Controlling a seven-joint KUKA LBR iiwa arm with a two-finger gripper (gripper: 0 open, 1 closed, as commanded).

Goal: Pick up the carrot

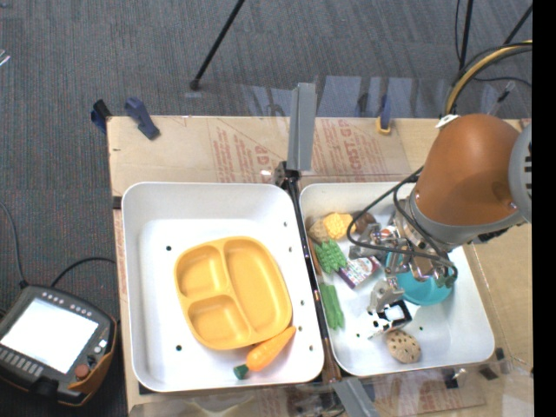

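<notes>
grey carpet floor [104, 33] surrounds the cardboard-topped surface [217, 150]; a black stand leg [221, 33] crosses it, a handheld screen [52, 341] lower left.

The two shallow white bins [139, 233] look like smooth plastic with a soft sheen. The yellow three-part plate [233, 292] is glossy moulded plastic. The orange carrot with a green stub [269, 350] looks like smooth matt plastic. The bench top [217, 146] looks like brown printed cardboard, matt and creased. The floor [104, 42] is grey ribbed carpet, rough and dull. The orange band on the arm [465, 168] is smooth and faintly shiny. The round speckled biscuit [402, 346] looks rough and matt.
</notes>
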